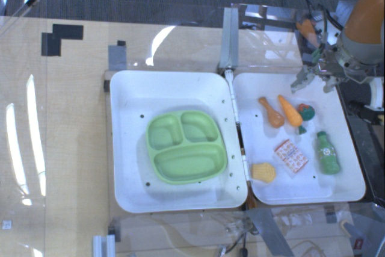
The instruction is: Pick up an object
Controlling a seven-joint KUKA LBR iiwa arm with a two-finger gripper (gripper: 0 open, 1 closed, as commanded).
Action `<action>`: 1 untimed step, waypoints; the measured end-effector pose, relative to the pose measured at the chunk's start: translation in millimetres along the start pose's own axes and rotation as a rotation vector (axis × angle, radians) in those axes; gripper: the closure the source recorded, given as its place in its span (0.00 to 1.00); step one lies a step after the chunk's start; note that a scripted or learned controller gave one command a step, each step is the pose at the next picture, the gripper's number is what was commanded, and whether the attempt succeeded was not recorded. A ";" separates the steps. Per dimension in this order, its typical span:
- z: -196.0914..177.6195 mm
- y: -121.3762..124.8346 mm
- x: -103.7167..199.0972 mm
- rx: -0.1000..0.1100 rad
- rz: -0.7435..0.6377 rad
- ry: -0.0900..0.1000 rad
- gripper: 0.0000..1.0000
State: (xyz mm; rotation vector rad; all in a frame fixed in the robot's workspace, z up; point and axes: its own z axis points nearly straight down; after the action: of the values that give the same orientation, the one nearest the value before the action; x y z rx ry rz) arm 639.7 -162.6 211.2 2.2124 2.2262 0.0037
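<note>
You have two white bins side by side: the left bin (123, 129) holds a green divided plate (186, 146), lying flat with its long compartment toward the near edge. The right bin (355, 186) holds the small items. The green bottle (327, 153) lies with its long axis running near to far, cap toward the far side. The carrot (290, 111) and the chicken drumstick (271, 112) lie side by side, both slanted from far-left to near-right. Beside the carrot's lower end sits a strawberry (307, 111), and a small teal piece by it is too small to name. The red-patterned packet (291, 156) lies flat, turned like a diamond; the yellow corn piece (263, 173) rests at the near-left corner.

The arm is cut off by the right edge. Your gripper (313, 80) hangs over the bin's far-right part with its fingers spread apart and nothing between them. The carrot and strawberry lie just nearward of it, apart from the fingers; the bottle lies well apart.
</note>
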 end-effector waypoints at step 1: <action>123.1 14.2 -7.3 -0.006 -0.107 -0.002 0.00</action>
State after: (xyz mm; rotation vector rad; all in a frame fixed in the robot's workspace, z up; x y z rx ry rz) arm 654.5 -169.8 88.1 2.0866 2.3369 0.0076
